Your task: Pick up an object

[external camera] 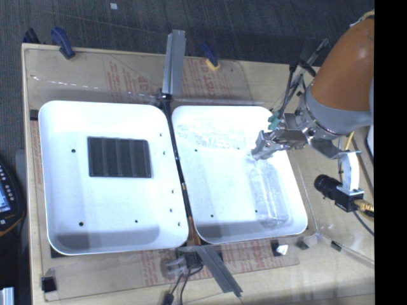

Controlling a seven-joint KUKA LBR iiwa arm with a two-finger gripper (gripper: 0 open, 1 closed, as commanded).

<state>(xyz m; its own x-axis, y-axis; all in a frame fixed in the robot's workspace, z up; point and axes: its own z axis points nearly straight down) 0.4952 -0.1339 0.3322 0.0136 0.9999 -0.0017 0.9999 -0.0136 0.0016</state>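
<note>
We judge this to be the approach before a grasp: our gripper (262, 146) hangs over the far right part of the right bin (210, 227), just above the far end of a clear plastic bottle (268, 196) lying along the bin's right side. It holds nothing; how wide it stands we cannot tell. Next we should descend squarely over the bottle, which looks transparent, slick and faint against the white floor.
</note>
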